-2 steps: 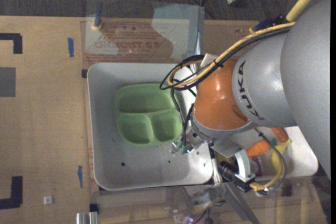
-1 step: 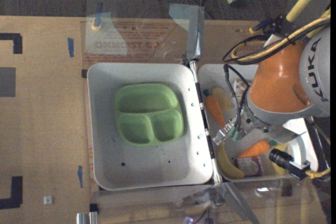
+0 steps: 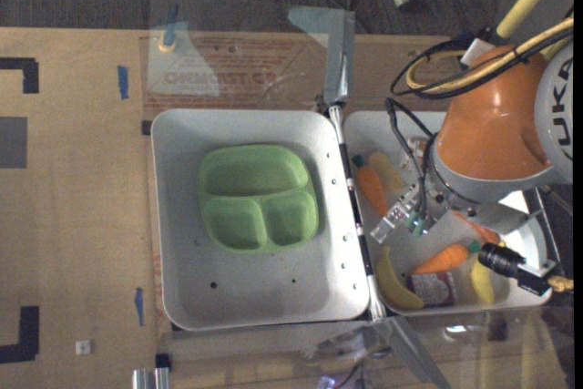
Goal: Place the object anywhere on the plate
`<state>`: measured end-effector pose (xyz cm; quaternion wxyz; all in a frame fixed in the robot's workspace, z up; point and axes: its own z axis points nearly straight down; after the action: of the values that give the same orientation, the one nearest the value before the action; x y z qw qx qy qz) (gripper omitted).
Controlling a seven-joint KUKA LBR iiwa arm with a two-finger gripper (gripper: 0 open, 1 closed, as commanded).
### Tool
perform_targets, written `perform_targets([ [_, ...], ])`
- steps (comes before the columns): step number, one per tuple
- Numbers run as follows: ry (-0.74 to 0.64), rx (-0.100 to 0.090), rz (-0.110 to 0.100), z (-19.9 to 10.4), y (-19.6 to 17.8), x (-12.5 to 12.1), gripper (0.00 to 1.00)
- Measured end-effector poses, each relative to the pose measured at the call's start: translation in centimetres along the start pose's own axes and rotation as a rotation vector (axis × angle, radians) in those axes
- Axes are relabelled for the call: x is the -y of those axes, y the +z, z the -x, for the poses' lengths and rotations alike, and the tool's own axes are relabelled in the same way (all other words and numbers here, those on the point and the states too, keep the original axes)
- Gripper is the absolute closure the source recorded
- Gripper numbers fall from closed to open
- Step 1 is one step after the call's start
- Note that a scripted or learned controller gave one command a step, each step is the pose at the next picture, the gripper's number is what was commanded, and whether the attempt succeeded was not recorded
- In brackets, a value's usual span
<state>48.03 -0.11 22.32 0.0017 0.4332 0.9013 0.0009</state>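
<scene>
Centrally, green three-compartment plate (image 3: 259, 196) in left bin (image 3: 173, 223) (glossy, rounded corners); end effector (image 3: 404, 219) over right bin (image 3: 537, 291), finger state indiscernible.

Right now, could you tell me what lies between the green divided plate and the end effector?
In the camera view, the bins' adjoining white rims and an orange toy carrot lie between the green divided plate and end effector.

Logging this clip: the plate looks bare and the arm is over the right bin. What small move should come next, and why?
Probably lower the gripper onto one item in the right bin, perhaps the carrot just beside it. The green plate in the left bin carries nothing, and the food lies loose in the right bin, so a pick likely comes first.
</scene>
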Motion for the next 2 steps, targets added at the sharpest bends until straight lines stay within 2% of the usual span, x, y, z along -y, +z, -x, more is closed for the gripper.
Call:
perform_targets([
  [1,-0.056,0.001,0.000,5.6,3.9,-3.7,1.00],
  [2,-0.259,0.001,0.002,-0.9,3.8,-13.4,1.00],
])
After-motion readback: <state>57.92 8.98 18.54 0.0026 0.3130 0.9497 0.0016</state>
